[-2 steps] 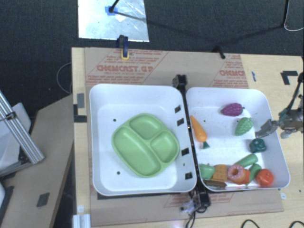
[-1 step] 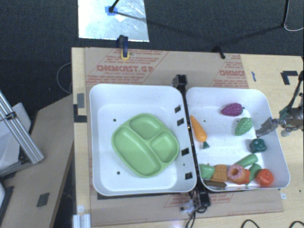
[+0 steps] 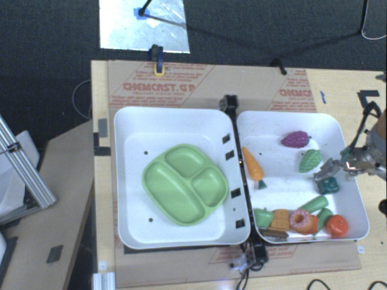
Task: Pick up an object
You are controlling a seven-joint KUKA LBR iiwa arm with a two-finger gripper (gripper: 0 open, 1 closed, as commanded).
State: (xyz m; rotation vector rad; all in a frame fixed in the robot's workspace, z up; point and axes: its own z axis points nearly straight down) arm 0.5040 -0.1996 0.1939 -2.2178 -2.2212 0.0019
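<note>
The right bin (image 3: 275, 132) holds several toy foods. A purple bunch (image 3: 295, 139) and a green leafy piece (image 3: 311, 161) lie near its back right. An orange carrot (image 3: 252, 164) lies along the bin's left wall. Along the front are a green piece (image 3: 263, 216), a brown waffle (image 3: 279, 220), a pink donut (image 3: 300, 221), a green cucumber (image 3: 313, 203) and a red tomato (image 3: 337, 225). My gripper (image 3: 327, 172) reaches in from the right, low over the bin's right side. A dark teal piece (image 3: 330, 185) sits just below it, and I cannot see whether they touch.
The left bin (image 3: 133, 132) holds a green divided plate (image 3: 184, 184). A black divider with clips (image 3: 236, 162) runs between the bins. Cardboard (image 3: 181, 83) lies under both bins, and a clamp (image 3: 157, 59) stands at the back edge.
</note>
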